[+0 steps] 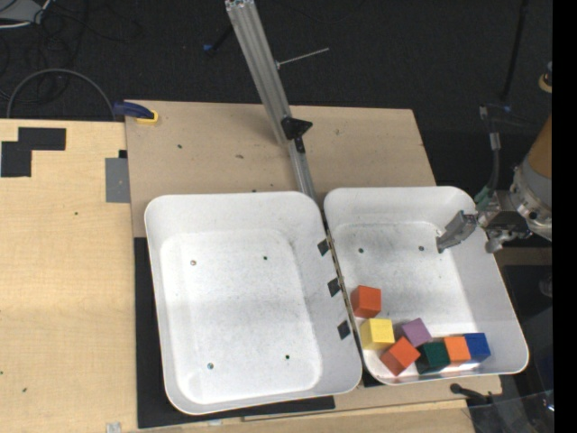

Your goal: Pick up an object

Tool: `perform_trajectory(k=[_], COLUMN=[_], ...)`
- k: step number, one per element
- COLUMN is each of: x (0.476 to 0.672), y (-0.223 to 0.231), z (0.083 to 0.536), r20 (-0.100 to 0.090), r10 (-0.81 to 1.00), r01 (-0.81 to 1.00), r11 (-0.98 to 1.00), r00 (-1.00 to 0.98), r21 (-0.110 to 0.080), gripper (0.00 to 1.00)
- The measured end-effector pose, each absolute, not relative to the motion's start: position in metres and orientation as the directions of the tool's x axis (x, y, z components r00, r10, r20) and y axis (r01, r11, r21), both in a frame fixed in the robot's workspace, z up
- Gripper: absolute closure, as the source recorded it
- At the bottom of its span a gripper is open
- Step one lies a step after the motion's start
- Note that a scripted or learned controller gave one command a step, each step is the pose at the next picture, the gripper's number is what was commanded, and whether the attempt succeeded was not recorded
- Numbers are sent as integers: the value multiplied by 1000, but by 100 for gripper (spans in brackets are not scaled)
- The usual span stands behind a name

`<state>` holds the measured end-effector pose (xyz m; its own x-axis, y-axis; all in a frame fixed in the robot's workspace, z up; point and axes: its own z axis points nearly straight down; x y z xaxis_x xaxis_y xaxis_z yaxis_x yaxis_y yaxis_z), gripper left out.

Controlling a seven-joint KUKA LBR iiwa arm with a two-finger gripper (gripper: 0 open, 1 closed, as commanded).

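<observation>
We note the task as barely begun. The gripper [471,230] sits at the far right edge of the right bin [424,207], reaching in over its rim from the right. We see one grey finger pointing left and down toward the bin floor, with a second part just behind it, but from this slant we cannot tell whether it is spread or pressed together. Nothing shows between the parts we can see; we judge it to be carrying nothing.

The candidate objects are all clustered in the near corner of the right bin, well apart from the gripper. An orange-red block [366,300] stands nearest the divider between the bins. Just below it lies a yellow block [378,332], with a purple block [415,331] beside that. Along the front wall we see a second red block [400,355], a dark green block [434,356], an orange block [458,347] and a blue block [478,345], packed close, several touching.

The left bin [236,298] shows only its white floor with a few dark specks.

Left to do, as we read it: bring the gripper across to the cluster, come down on one block, close, lift. The orange-red block looks the freest to take; the front row is crowded against the wall.
</observation>
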<state>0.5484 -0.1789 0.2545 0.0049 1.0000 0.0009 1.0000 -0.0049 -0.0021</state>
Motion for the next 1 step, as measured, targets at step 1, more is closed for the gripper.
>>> perform_trajectory(k=[1], x=[523], y=[-119], z=[184], r20=[6], r10=[1000], r01=[1000], r11=[4], r00=[-4], r21=[-12], gripper=[0])
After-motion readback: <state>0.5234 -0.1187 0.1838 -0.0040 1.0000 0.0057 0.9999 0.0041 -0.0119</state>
